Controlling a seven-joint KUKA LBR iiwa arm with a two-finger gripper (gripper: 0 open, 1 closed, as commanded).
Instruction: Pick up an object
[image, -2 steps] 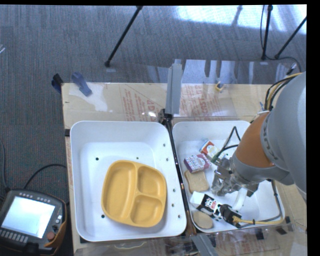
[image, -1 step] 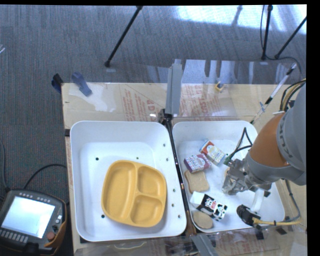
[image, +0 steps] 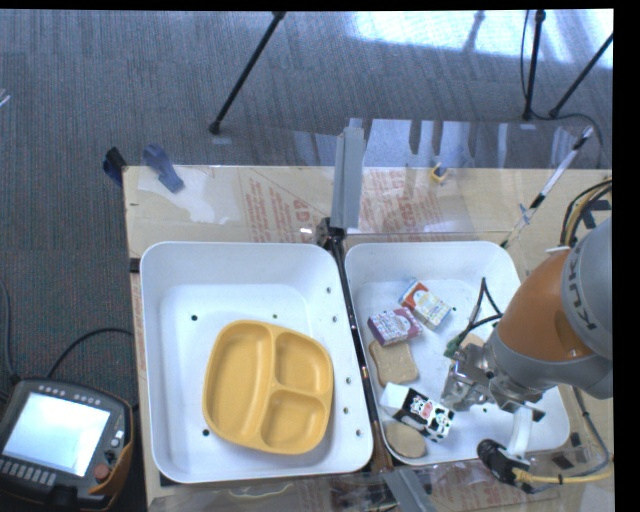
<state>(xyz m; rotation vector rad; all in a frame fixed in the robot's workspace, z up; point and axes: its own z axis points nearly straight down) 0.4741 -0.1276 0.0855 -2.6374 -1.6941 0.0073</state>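
Arm (image: 545, 320) comes in from 3 o'clock, bent down over the right bin (image: 500, 262). The jaws hang low at about 4 o'clock of that bin's floor. They are seen from above and partly masked by the wrist, so I cannot tell if they are parted or closed, and nothing shows between them.

All the loose pickable things sit in the right bin:
- Cow-print carton (image: 428, 413), black and white, at 6 o'clock of the bin. It is tilted and lies just beside the jaws on their 8 o'clock side. Whether they touch is unclear.
- Tan round piece (image: 405, 438), maybe a cookie, at 7 o'clock by the bin's near wall, just under the carton.
- Toast slice (image: 393, 362), flat, at 9 o'clock.
- Purple box (image: 392, 326) at 10 o'clock, just above the toast.
- Orange-and-white carton (image: 427, 303) at 11 o'clock, near the purple box.

The left bin (image: 170, 270) holds a yellow divided plate (image: 268, 385) with three compartments. It lies flat, centred and slightly rotated.

The surface (image: 250, 200) is pale with red print. A blue thing (image: 162, 167) sits at its 10 o'clock corner. A pendant with a lit screen (image: 60, 435) is on the floor at 8 o'clock of the view.
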